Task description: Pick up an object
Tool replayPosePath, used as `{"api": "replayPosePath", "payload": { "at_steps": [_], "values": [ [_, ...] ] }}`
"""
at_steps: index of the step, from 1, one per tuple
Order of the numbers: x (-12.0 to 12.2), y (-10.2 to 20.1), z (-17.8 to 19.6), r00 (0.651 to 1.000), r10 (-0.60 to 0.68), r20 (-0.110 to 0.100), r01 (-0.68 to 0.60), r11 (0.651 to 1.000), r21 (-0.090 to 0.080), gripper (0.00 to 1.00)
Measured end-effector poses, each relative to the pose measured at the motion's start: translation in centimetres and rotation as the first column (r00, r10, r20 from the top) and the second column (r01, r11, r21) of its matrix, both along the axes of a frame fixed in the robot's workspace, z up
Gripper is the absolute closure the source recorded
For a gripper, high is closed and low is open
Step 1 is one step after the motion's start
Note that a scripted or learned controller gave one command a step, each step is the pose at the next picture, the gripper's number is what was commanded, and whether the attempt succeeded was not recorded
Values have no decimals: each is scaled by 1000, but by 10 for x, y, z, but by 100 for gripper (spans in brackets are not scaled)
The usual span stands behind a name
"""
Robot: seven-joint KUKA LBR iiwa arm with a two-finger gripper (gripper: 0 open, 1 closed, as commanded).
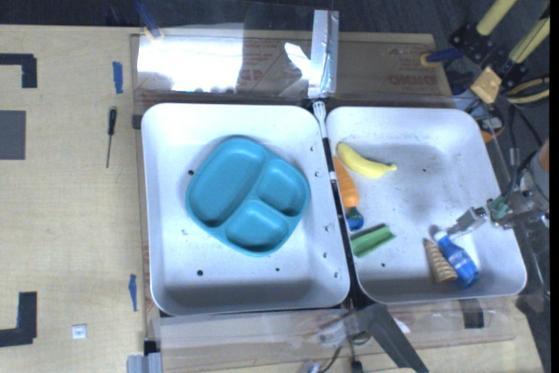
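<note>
The right bin (pixel 454 131) holds a yellow banana (pixel 362 162) near its back left. An orange carrot-like piece (pixel 348 188) with a blue end lies along the left wall. A green block (pixel 370 240) rests just below it. A small brush (pixel 450 260) with tan bristles and a blue handle lies at the front right. My gripper (pixel 479 217) reaches in low from the right edge, its tip just above and right of the brush. Nothing visibly hangs from it.
The left bin (pixel 166 188) carries a blue divided plate (pixel 249 194). A clear plastic sheet and a taped divider (pixel 321 57) stand behind the bins. Yellow poles and cables (pixel 502 31) crowd the back right. Bare bin floor shows in the right bin's middle.
</note>
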State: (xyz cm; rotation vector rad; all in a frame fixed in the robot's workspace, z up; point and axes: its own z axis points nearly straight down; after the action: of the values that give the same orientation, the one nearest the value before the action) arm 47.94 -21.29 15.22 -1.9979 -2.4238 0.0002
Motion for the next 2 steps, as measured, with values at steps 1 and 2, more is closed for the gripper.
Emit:
{"api": "replayPosePath", "payload": {
  "at_steps": [1,2],
  "values": [
    [-1,23,-49,989,-150,-5,150,989,2,0],
    [1,22,-37,988,-151,2,151,988,1,100]
  ]
}}
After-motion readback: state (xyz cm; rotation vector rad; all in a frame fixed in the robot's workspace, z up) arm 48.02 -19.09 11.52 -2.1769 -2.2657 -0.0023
